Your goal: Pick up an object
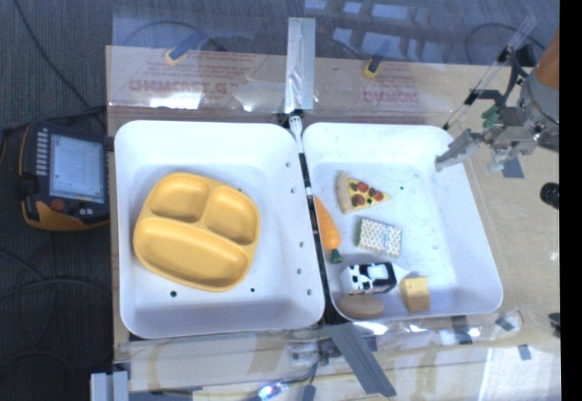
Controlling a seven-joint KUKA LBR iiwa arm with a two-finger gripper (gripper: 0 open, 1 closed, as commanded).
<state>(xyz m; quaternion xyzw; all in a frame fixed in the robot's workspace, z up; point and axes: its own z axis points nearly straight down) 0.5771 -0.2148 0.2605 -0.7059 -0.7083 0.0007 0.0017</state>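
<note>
The right bin (473, 208) holds 6 small toys, and any of them could be the one to pick up. Take the toy pizza slice (361, 193) as the marker: it lies flat near the middle of this bin. Just below it and a bit to the right is a pale cracker (379, 236) with green dots. To the left of the pizza slice, along the wall between the 2 bins, lies an orange carrot (326, 226) with its green end pointing down. Further below the pizza slice sits a black and white cow toy (371, 277), and touching its lower side is a brown cookie shape (363, 305). Right of the cow is a yellow cheese block (416, 292). Well to the left of the pizza slice, the left bin (127, 208) holds a yellow tray (196, 228) with 3 parts. The gripper (455, 154) hangs to the upper right of the pizza slice, over the top right corner of the right bin, well apart from every toy. I cannot tell how it is set, and nothing can be seen in its grasp.
</note>
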